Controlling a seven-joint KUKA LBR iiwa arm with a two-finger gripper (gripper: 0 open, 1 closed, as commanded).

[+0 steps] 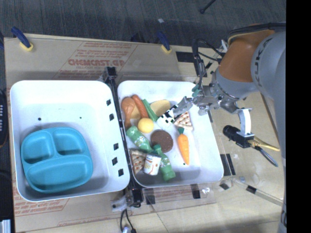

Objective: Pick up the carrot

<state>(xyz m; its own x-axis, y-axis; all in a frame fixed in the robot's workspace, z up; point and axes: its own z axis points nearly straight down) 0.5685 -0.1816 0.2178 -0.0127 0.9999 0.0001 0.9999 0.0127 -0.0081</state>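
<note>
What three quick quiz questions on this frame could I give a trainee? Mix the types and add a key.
1. True or false: the carrot lies in the left bin.
2. Multiple choice: what sits in the left bin? A) a blue divided tray B) a red bowl C) a pile of toy food
3. Fill in: the gripper hangs over the ____ part of the right bin, away from the carrot.

Key
1. False. It lies in the right bin, near that bin's right wall, orange with a green top.
2. A. The blue divided tray sits there.
3. Upper, by the far right corner.
</note>
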